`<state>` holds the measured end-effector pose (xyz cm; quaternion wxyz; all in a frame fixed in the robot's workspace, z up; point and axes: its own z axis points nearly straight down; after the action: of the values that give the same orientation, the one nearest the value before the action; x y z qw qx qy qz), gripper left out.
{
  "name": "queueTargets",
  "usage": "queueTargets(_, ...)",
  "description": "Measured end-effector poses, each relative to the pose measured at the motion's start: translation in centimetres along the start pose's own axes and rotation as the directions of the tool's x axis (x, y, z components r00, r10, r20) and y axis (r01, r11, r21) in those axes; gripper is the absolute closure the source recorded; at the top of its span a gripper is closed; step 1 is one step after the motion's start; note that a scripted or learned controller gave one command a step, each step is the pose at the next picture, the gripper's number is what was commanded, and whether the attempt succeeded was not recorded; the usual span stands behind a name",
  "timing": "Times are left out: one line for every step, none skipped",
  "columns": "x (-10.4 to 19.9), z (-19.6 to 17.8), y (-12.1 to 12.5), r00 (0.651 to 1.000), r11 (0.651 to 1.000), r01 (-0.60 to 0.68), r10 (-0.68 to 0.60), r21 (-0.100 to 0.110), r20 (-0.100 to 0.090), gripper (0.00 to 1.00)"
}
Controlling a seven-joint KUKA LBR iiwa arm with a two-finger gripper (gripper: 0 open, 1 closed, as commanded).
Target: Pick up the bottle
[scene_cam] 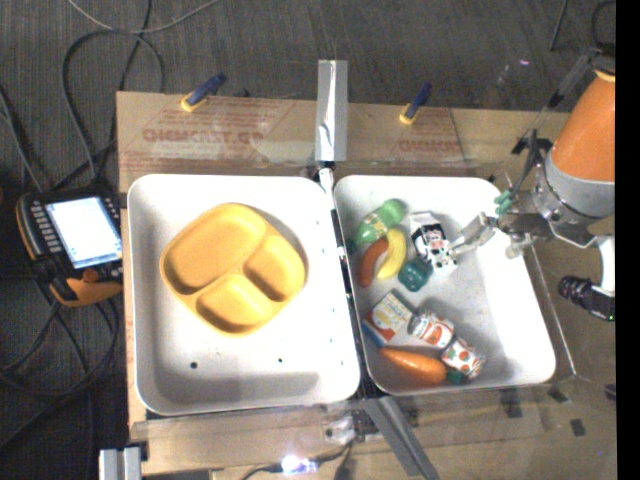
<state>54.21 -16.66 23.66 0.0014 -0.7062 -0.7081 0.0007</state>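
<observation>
A green bottle (381, 218) lies tilted at the back left of the right bin (520, 313), against a yellow banana (394, 252) and a red sausage-shaped toy (371, 261). My gripper (462, 241) reaches in from the right and hangs over the middle of the bin's back half. Its tip is next to a small white and black object (430, 240), to the right of the bottle and apart from it. Nothing of the bottle lies in the gripper.
The right bin also holds a teal piece (415, 275), a white and red carton (392, 316), a can (433, 330), an orange carrot (412, 366) and a small red-green item (464, 360). The left bin (150, 268) holds a yellow divided plate (234, 266).
</observation>
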Motion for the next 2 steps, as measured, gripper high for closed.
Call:
queueTargets(2.6,14.3,-0.8,0.992,0.992,0.125,-0.125,-0.001,0.0,0.0)
queueTargets(5.7,14.7,1.9,0.999,0.999,-0.049,0.049,-0.012,0.005,0.0)
